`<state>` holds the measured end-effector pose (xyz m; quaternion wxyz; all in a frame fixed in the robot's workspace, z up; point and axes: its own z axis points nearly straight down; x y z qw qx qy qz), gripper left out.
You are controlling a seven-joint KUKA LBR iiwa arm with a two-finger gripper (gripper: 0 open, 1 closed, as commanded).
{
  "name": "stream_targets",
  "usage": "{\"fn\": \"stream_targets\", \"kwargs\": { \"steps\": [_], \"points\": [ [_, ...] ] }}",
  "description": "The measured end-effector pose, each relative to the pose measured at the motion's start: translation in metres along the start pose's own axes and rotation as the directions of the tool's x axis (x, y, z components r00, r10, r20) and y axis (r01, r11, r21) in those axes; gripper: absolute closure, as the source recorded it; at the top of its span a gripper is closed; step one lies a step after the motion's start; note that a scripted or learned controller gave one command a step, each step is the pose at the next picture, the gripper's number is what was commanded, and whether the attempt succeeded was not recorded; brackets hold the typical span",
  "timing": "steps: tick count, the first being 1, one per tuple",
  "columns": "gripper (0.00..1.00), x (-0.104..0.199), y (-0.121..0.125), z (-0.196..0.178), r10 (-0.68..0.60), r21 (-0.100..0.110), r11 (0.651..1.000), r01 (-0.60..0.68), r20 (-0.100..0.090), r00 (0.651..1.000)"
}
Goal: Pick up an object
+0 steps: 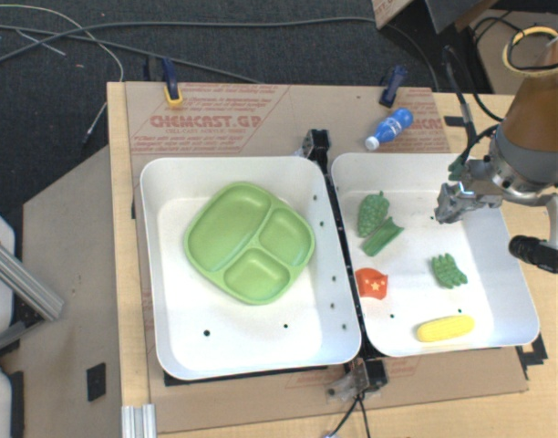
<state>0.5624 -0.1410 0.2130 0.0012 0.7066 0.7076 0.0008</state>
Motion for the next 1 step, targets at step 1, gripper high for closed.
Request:
{"fn": "stream_targets", "kwargs": {
  "steps": [1],
  "points": [
    [1.00, 0.0507, -0.0061, -0.0051, -0.004, 0.005, 1.000, 0.004, -0.004, 1.000]
  ]
}}
